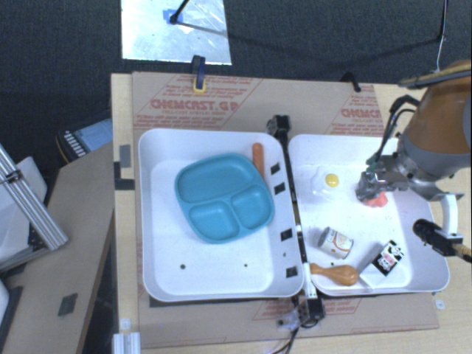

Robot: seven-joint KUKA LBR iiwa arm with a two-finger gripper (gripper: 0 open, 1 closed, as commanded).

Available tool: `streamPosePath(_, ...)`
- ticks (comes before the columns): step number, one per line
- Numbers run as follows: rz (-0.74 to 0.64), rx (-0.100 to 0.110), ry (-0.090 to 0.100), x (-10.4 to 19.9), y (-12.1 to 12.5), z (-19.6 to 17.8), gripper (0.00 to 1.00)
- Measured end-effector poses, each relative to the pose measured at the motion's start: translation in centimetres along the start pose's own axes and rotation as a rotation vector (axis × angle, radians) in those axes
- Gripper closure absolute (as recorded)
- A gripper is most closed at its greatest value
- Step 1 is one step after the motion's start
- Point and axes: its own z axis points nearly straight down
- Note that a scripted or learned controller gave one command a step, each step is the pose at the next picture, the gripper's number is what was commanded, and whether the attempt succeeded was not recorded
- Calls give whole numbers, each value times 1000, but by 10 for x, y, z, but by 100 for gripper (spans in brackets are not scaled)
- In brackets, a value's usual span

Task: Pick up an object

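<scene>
Down low in the right bin, toward its upper right: gripper, tip directly over a small red object lying on the bin floor. Red object partly hidden under the tip, visible just below and to the right of it; touching or only very close, cannot tell. Finger spread and any grasp: cannot tell, tip too dark and small. Left of the gripper, near but apart: fried egg toy. Toward the near wall, well apart from the gripper: small can, tan drumstick, black-and-white carton. In the left bin: blue divided plate, orange sausage at its upper right edge.
</scene>
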Motion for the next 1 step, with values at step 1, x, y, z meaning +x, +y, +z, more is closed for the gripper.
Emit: streamPosePath(1,-4,2,2,43,0,0,100)
